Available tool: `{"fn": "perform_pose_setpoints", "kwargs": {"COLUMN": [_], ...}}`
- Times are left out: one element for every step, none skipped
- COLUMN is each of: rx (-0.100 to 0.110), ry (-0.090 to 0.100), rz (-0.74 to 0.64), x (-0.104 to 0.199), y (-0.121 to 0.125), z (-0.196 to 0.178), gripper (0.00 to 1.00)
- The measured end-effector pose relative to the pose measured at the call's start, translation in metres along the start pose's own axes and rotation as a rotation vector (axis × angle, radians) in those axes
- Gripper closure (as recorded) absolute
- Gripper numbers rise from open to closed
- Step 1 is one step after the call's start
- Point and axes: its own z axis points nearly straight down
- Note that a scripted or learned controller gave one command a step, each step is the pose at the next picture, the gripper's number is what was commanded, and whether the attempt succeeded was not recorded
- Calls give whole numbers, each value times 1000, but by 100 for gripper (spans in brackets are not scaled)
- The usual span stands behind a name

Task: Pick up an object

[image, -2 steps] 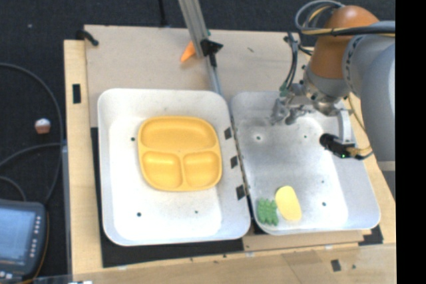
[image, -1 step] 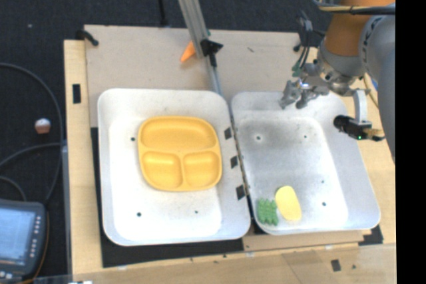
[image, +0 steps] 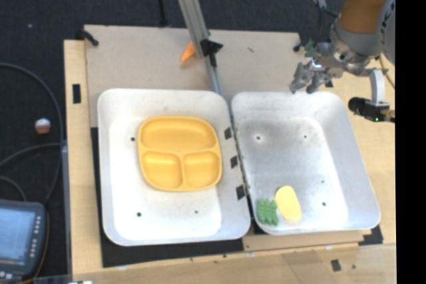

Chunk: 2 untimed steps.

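The gripper (image: 310, 78) hangs above the right bin's (image: 346, 136) far edge, fingers apart, gripping nothing.

Grey arm (image: 363, 30), orange band above wrist (glossy), pale cable loop on top, small dark metal gripper (image: 307, 82).

Arm (image: 365, 6) cut off at right edge, hand (image: 307, 79) too small (fingers unclear), monitor (image: 20, 239) cropped lower left
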Motion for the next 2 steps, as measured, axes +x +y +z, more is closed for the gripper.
{"fn": "perform_pose_setpoints", "kwargs": {"rx": [12,9], "ry": [-1,1], "rz": [2,-2], "x": [-1,56], "y": [-1,-12], "z": [41,33], "gripper": [100,100]}}
